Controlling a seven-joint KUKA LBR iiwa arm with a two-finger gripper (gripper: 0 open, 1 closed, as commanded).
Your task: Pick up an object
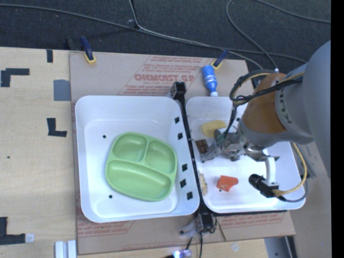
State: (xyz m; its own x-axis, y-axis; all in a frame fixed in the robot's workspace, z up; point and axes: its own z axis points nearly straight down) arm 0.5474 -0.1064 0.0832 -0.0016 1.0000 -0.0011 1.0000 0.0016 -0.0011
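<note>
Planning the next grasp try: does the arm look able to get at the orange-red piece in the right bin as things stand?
Probably yes. The orange-red piece lies apart on bare floor of the right bin, nothing on top of it, and the gripper already hangs inside that bin, just up-view from it.

I'm looking down at a robotics lab bench, not a home or a shop. Two white bins (pixel 86 144) are sitting side by side on a cardboard sheet (pixel 156 77) that blue clamps (pixel 86 48) are pinning to a wooden table (pixel 32 160). Black tape marks (pixel 52 127) are dotting the wood. Loose cables (pixel 161 34) are trailing across dark carpet (pixel 54 15) behind, and the grey arm (pixel 301 106) is reaching in with wires running along it.
</note>
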